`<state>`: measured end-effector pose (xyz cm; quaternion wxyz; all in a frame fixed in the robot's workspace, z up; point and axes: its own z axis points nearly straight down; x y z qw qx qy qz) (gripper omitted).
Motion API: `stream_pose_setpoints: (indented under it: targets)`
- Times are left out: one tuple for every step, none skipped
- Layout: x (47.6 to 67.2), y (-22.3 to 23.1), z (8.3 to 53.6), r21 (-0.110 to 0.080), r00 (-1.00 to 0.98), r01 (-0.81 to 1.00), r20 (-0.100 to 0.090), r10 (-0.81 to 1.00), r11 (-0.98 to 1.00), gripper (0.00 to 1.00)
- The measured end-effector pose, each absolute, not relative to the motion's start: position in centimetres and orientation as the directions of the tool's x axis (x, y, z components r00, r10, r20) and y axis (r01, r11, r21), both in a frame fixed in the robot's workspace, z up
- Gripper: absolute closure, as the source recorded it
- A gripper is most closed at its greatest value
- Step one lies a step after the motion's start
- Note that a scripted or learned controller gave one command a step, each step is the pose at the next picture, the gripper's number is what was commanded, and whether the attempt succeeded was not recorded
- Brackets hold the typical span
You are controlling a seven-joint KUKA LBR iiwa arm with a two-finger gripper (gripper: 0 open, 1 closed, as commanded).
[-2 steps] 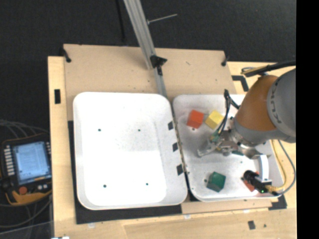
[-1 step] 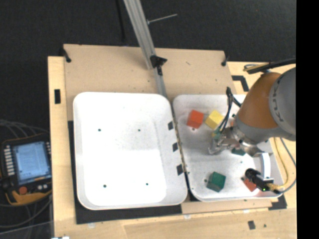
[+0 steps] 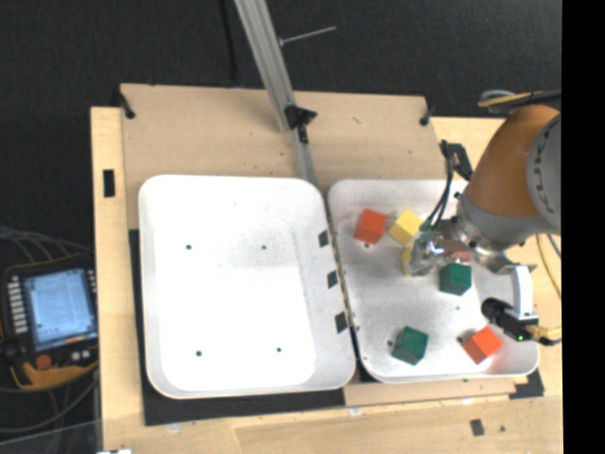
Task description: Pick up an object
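The right bin (image 3: 378, 367) holds several small cubes. An orange cube (image 3: 371, 226) and a yellow cube (image 3: 406, 224) lie side by side near its far left. A green cube (image 3: 455, 279) sits mid-bin, a second green cube (image 3: 409, 344) near the front, and a second orange cube (image 3: 481, 344) at the front right. My gripper (image 3: 425, 253) hangs low over the bin, just below the yellow cube and left of the upper green cube. A small yellowish piece (image 3: 412, 264) shows at its tip; I cannot tell whether it is gripped.
The left bin (image 3: 227, 282) lies beside the right one, with a raised divider between them. A metal pole (image 3: 269, 55) slants in from the top. The grey-and-orange arm (image 3: 510, 183) covers the right bin's far right corner. A pendant screen (image 3: 57, 305) sits off the bench's left.
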<state>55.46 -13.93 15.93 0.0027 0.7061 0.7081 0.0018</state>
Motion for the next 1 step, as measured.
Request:
stream_pose_setpoints:
  targets:
    - [55.21, -13.26, 20.78, 0.007, -0.004, 1.0, -0.001, 1.0, 0.004, 1.0]
